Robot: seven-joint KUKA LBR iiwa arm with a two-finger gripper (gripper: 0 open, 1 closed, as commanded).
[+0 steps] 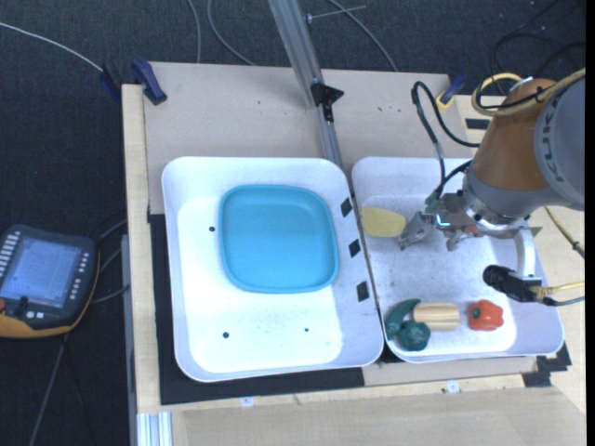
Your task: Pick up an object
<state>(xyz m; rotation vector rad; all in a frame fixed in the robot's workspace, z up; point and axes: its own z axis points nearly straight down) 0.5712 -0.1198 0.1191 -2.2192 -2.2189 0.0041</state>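
In the right bin (409, 177) a pale yellow piece (383, 221) lies near the left wall. Along the front wall sit a dark green object (407, 325), a tan cylinder (438, 316) touching it, and a red pepper-like object (484, 315). My gripper (432, 240) hangs low over the middle of this bin, just right of the yellow piece. It is open, its fingers spread, with only bare bin floor showing between them.
The left bin (191, 249) holds a blue square plate (279, 238). A metal pole (302, 45) slants down to the divide between the bins. Cables lie at the back right, and a black connector (509, 282) hangs beside the wrist.
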